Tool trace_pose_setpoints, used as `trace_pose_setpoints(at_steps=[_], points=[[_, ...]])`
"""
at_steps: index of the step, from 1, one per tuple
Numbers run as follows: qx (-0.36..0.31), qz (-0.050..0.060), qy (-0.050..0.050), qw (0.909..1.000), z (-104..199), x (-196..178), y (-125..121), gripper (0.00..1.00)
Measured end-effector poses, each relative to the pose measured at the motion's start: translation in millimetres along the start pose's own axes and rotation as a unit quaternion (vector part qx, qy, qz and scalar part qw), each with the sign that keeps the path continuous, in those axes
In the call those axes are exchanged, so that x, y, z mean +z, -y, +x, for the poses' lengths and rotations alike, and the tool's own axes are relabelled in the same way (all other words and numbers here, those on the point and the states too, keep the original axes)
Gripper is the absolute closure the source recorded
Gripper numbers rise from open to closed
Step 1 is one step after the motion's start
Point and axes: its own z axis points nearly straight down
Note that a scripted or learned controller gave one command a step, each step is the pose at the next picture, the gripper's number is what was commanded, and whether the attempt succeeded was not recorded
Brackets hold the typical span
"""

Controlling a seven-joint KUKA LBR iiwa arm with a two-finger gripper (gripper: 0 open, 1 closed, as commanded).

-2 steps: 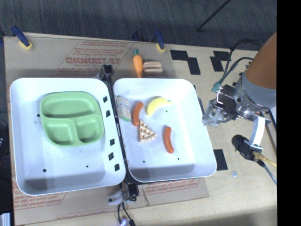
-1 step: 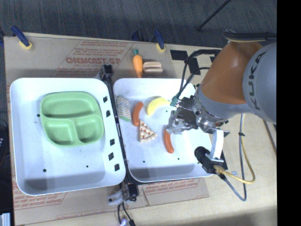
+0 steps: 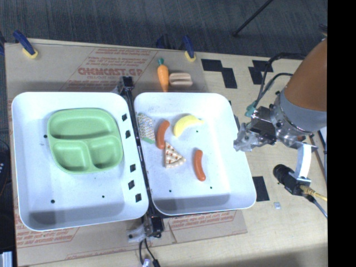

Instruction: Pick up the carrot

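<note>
The carrot point(image 3: 162, 77) lies on the counter point(image 3: 233, 243), outside both bins, just past the far rim of the right bin point(image 3: 239, 191) near that bin's far-left corner. Its long axis runs roughly twelve to six in my view, green top at twelve, orange tip at six and almost at the bin's rim. Just beside it at three o'clock sits a small bun-like sandwich toy point(image 3: 180, 80); I judge the two close enough that a wide approach could knock it.

The gripper point(image 3: 245, 141) hangs off the right bin's right-hand wall, over the counter. From there the carrot lies at about ten o'clock, well apart, with the whole width of the right bin between them. The move I have to command is a long diagonal across that bin and beyond its far edge. The fingers are too small and blurred for me to read; I cannot tell whether they are parted or closed, and I see nothing held in them.

Inside the right bin are distractors: two sausages point(image 3: 162, 133) point(image 3: 199, 164), a banana point(image 3: 186, 124), a pizza slice point(image 3: 173, 156) and a patterned packet point(image 3: 146, 125) by the left wall. The upright sausage is orange-red and carrot-like, so I would watch that the program does not aim at it. The left bin point(image 3: 28, 199) holds a green divided tray point(image 3: 84, 139).

As I judge it, the pick has not begun; the wrist should bring the fingers across the carrot's short width.
</note>
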Motion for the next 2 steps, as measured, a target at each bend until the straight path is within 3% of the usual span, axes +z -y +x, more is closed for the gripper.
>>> trace_pose_setpoints(at_steps=[1, 2], points=[[0.227, 0.002, 0.000, 0.9739, -7.9, 51.6, -11.8, 1.00], [0.253, 0.000, 0.000, 0.9675, -27.6, -21.9, -14.1, 1.00]])
